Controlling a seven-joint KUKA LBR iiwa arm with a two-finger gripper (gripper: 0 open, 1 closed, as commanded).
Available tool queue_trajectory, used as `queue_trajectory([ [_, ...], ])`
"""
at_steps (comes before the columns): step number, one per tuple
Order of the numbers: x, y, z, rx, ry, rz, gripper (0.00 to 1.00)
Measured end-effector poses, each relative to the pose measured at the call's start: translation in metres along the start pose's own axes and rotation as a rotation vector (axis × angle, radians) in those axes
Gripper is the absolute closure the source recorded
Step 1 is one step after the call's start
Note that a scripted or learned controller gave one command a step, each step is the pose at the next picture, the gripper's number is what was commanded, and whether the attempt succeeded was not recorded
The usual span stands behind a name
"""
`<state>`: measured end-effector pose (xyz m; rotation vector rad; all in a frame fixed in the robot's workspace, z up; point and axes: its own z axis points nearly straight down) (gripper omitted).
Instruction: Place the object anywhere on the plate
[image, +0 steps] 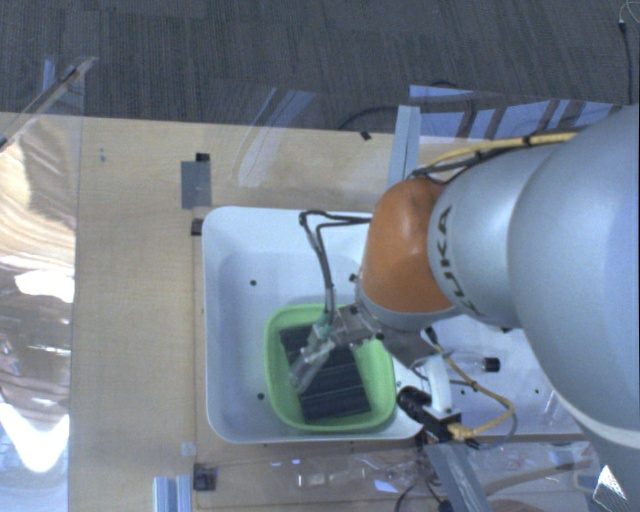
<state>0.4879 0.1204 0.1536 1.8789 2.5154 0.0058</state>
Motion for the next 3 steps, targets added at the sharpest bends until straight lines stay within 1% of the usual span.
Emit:
queue_trajectory([
  [1, -0.059, 0.000, -0.032, -0.003, -0.001, -0.046, 0.00],
  [2, -0.100, -0.020, -0.084, -0.004, -0.002, 0.055, 0.00],
  [3, -0.156, 0.018, -0.092, -0.004, -0.004, 0.030, 0.00],
])
